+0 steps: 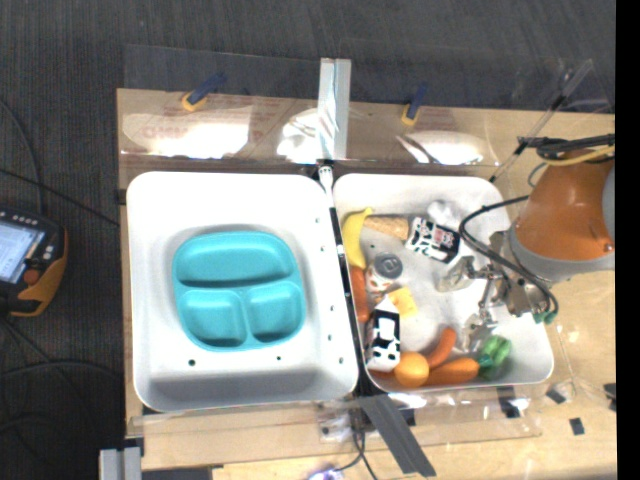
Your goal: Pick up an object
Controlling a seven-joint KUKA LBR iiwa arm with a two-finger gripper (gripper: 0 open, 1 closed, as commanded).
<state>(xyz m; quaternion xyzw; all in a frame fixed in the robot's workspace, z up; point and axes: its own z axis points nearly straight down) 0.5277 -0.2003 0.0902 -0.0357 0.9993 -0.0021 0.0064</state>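
RIGHT BIN – APPROACH STEP

Gripper (487, 313) low over right bin (520, 368), jaws state: cannot tell. Nothing seen held. Nearest obj: green toy (494, 349) at 6 o'clock, carrot (452, 371) at 7. Next, est.: centre over one item, descend, close

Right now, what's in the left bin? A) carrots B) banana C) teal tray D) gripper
C: the teal tray with three compartments lies in the left bin; the banana and carrots lie in the right bin.
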